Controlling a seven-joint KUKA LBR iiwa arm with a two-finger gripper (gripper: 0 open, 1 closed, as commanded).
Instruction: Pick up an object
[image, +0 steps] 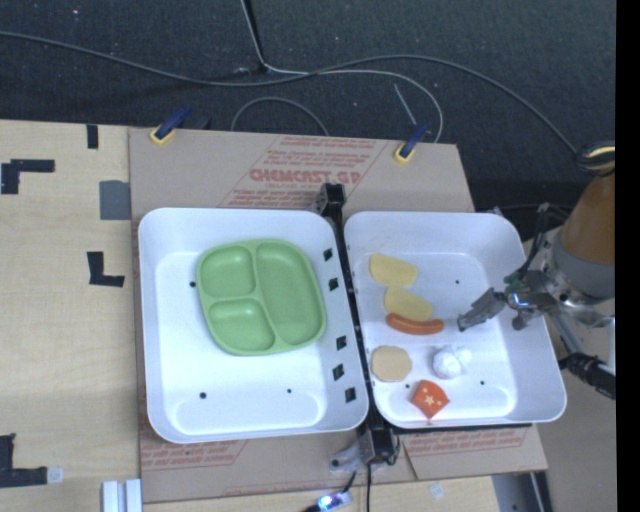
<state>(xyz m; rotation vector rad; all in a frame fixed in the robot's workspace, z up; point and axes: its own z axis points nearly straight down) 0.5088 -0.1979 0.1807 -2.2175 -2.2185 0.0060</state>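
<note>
pale wood table (60, 330) carries a brown cardboard sheet (300, 170), and on that sit two shallow white bins side by side. the right bin (500, 235) holds the loose pieces: a red sausage (414, 324) near its middle, two pale yellow slices (393, 269) and (407, 301) just above it, a tan round piece (391, 363) below, a small white lump (449, 361) to the right of that, and a red block (429, 398) nearest the front wall. the claw (480, 312) hangs over the right side of this bin, apart from every piece; its dark fingers grip nothing, and how wide they stand is unclear. the left bin (165, 300) holds a green divided tray (262, 297). black cables (330, 70) trail across the dark floor behind.
</note>
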